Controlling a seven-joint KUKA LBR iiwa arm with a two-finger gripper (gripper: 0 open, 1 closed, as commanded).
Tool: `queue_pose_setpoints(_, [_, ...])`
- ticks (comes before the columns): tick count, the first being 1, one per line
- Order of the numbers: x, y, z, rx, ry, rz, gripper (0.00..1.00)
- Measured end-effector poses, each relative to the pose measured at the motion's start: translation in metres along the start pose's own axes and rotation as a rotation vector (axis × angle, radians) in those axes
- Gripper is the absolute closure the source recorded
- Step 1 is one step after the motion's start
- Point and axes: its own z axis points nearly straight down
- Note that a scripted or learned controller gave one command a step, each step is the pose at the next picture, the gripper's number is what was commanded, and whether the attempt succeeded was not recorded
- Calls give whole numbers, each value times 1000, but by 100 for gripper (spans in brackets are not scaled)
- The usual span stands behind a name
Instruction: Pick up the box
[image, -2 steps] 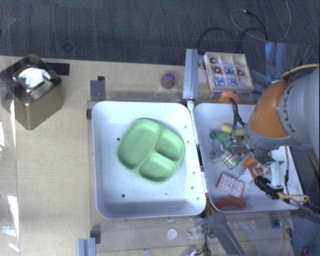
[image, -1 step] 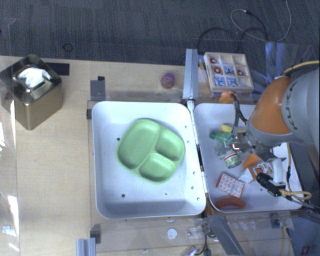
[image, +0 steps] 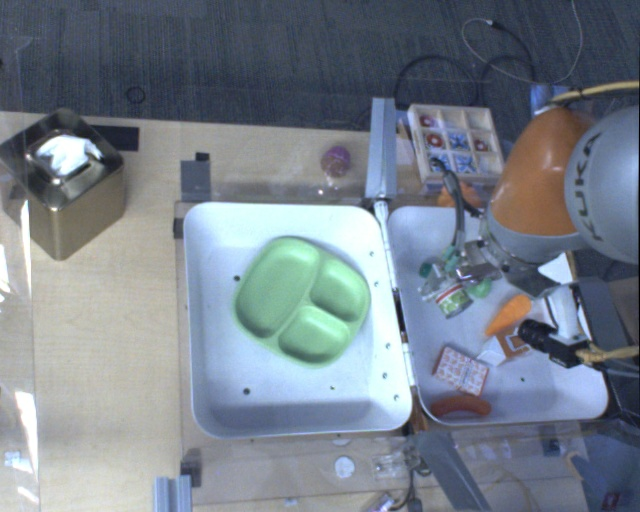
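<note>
The gripper (image: 462, 268) hangs low over the right bin (image: 590, 400), beside a green-labelled packet (image: 452, 296); its grasp cannot be told. The box (image: 461, 369), small and patterned, lies flat at the gripper's six o'clock, near a red object (image: 462, 406).

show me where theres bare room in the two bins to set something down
Left bin: bare floor along its front and left edges, around the green plate. Right bin: crowded; the arm covers the back, small items fill the middle, and only the front right corner looks free.
</note>
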Motion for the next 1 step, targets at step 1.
queue_pose_setpoints(1, [34, 56, -25, 1, -1, 159, 100])
